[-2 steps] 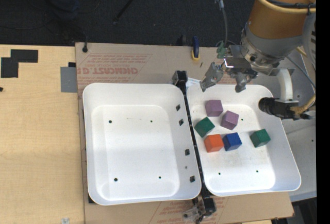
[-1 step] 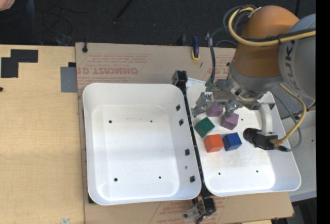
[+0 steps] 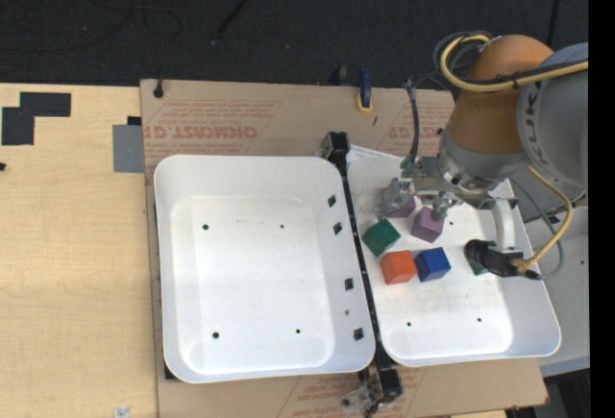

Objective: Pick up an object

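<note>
The right bin holds a cluster of small blocks near its left wall: a green cube, an orange cube, a blue cube and a purple block. A second purple piece peeks out just under the gripper. My gripper hangs low over the back of this cluster, right above the two purple pieces. The arm's grey and orange wrist covers the bin's back right corner. Nothing is visibly lifted off the bin floor.
The left bin sits beside the right one, with a black divider strip between them. Both rest on a cardboard sheet. The front half of the right bin has bare floor.
</note>
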